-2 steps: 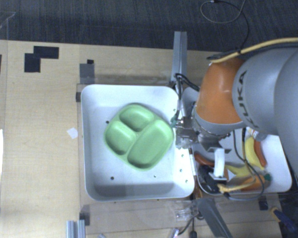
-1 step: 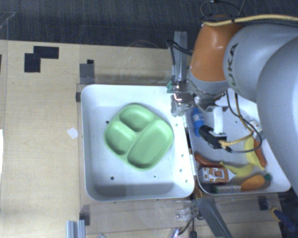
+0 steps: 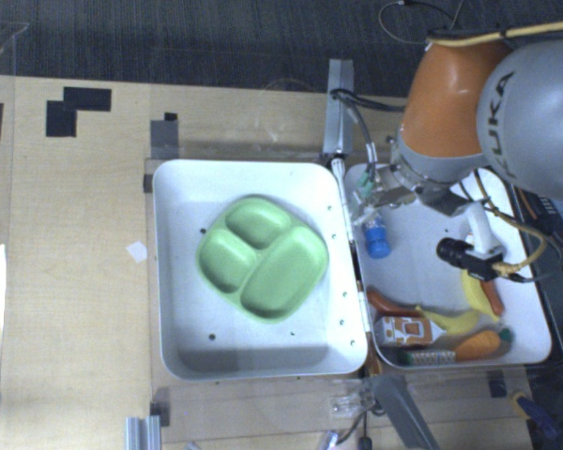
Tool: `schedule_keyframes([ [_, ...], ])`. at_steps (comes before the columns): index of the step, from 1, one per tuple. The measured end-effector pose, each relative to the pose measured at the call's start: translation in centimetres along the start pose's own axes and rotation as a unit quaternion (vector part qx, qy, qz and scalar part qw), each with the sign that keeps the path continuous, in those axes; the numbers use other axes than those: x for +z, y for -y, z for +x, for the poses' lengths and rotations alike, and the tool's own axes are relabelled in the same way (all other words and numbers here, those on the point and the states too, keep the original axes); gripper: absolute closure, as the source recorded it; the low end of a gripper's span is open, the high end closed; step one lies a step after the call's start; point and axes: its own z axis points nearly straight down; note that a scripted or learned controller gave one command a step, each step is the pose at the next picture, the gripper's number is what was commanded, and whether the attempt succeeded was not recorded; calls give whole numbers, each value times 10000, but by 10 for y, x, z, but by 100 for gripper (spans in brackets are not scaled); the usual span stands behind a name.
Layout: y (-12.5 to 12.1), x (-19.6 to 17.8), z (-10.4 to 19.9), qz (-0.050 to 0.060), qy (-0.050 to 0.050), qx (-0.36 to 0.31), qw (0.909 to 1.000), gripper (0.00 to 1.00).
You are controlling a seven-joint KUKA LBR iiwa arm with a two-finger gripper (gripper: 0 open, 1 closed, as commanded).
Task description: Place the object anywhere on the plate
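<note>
So the green plate [image 3: 263,256] sat roughly mid left bin [image 3: 183,345], with bare white floor all round it, widest along the near edge. The arm [image 3: 493,82] hung over the right bin [image 3: 535,340], its far-left corner, jaws [image 3: 373,216] right by the wall between the bins; couldn't tell if they were released or clenched. A small blue object [image 3: 378,242] lay just below them near that wall. The food toys were all crammed along the near edge: banana [image 3: 455,320], carrot [image 3: 480,343], a carton [image 3: 401,328].
</note>
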Motion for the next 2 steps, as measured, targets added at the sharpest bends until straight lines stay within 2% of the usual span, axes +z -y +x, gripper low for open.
schedule_keyframes([
  [1,-3,6,12,5,-3,630,9980,100],
  [2,-24,-4,54,-4,0,-265,9996,100],
])
